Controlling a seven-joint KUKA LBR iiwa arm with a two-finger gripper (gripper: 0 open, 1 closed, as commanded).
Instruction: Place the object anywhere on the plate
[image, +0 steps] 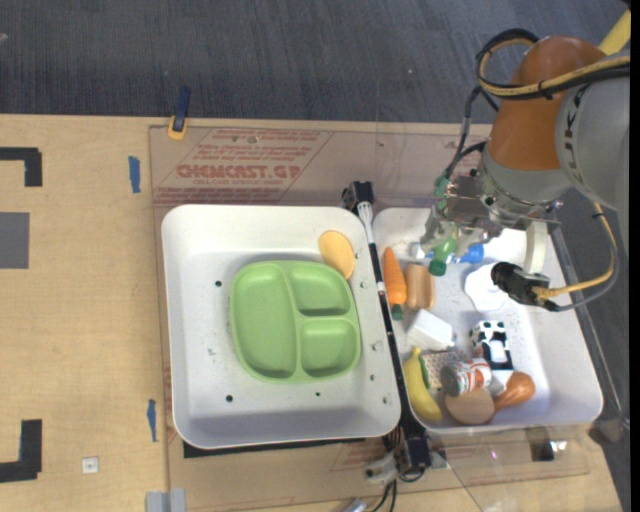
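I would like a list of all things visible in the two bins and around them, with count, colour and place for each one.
left bin: 1, white, on the bench
right bin: 1, white, beside the left bin
plate: 1, green with three compartments, in the middle of the left bin
yellow-orange piece: 1, in the left bin, just off the plate's far right corner
carrot: 1, orange, at the right bin's left side
banana: 1, yellow, right bin's near left corner
white block: 1, middle of the right bin
mixed small items: several, colours various, right bin's near end
gripper: 1, grey, above the right bin's far end
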